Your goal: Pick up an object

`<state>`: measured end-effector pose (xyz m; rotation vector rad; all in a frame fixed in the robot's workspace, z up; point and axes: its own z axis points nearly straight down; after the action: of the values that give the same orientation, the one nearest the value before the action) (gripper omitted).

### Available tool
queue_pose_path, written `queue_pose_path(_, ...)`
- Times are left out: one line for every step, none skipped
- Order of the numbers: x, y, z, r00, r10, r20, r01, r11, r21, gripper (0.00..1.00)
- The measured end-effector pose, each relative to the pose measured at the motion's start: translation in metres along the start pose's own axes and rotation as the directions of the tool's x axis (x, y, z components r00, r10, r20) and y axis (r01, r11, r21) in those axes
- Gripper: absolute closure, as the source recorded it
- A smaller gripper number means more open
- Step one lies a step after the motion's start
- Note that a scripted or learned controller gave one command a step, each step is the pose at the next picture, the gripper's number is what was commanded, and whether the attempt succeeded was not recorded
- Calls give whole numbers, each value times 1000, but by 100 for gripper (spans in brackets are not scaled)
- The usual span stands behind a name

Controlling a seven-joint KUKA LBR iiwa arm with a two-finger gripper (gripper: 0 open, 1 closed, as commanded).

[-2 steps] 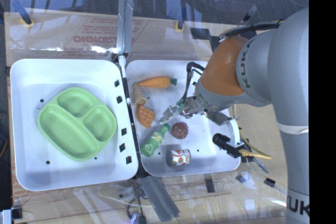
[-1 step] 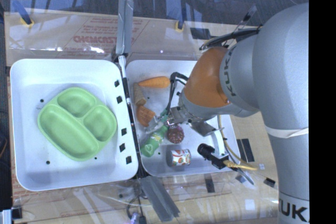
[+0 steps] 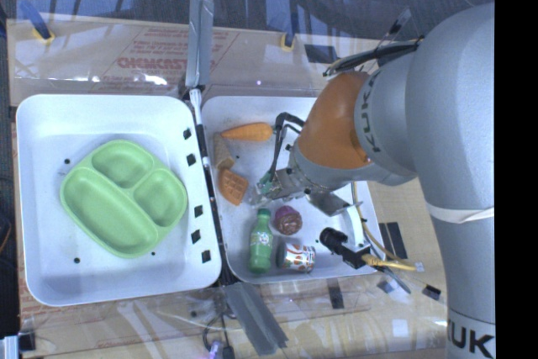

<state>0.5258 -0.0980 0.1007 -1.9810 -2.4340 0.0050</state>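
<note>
green bottle (image 3: pixel 261 241): in the right bin (image 3: pixel 252 109), near its front wall; reference for every line below.
can (image 3: pixel 297 257): just beside the green bottle, on its view-right side.
dark red round item (image 3: pixel 288 220): just beside the bottle's cap, view-right.
brown ridged piece (image 3: pixel 233 184): beyond the bottle, toward the bin's left wall.
carrot (image 3: pixel 246 131): well beyond the bottle, near the far wall.
my gripper (image 3: pixel 271 183): beyond the bottle's cap, between brown ridged piece and dark red round item.
my grip state: cannot tell; my wrist covers it.
green divided plate (image 3: pixel 126 196): well view-left of the bottle, in the left bin (image 3: pixel 34 265).
</note>
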Motion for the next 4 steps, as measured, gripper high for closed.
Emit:
queue_pose_path(0,0,0,1000,0,0,0,1000,0,0)
queue_pose_path(-26,46,9,998,56,0,-56,998,-2,0)
queue_pose_path(-52,97,8,999,48,0,-48,999,-4,0)
queue_pose_path(-42,11,9,971,-239,0,239,971,-3,0)
